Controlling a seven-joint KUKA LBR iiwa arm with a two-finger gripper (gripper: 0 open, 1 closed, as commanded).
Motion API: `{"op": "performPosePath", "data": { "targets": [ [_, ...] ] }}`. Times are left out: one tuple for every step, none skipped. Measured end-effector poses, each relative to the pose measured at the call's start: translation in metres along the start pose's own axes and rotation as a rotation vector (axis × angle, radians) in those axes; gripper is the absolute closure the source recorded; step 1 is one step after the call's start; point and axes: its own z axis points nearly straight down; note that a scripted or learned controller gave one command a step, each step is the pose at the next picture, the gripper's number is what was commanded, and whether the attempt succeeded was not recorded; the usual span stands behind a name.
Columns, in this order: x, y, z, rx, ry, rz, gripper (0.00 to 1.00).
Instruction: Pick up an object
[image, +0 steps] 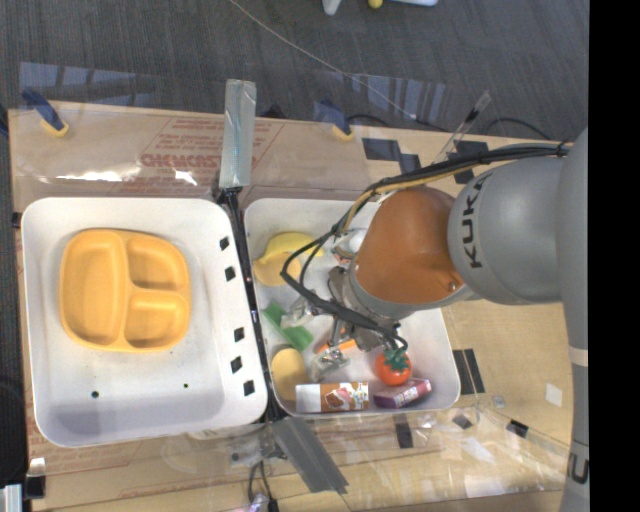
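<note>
I had the end effector (338, 338) low in the right bin (440, 330); couldn't tell its state. Nearest target, the green piece (290, 325), lay just left of it, touching or nearly.

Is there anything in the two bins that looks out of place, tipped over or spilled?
Nothing stands out. The yellow divided plate lies flat in the left bin. The right bin holds a loose jumble: a tomato, a flat packet and yellow pieces, none spilled over the rim.
</note>
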Motion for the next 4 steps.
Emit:
{"op": "performPosePath", "data": {
  "targets": [
    [-0.003,0.002,-0.011,0.000,-0.003,-0.009,1.00],
    [-0.040,0.032,-0.157,-0.002,0.004,-0.140,1.00],
    [-0.124,-0.038,-0.197,-0.002,0.012,0.206,1.00],
    [-0.121,-0.087,-0.207,-0.003,0.011,-0.027,1.00]
  ]
}}
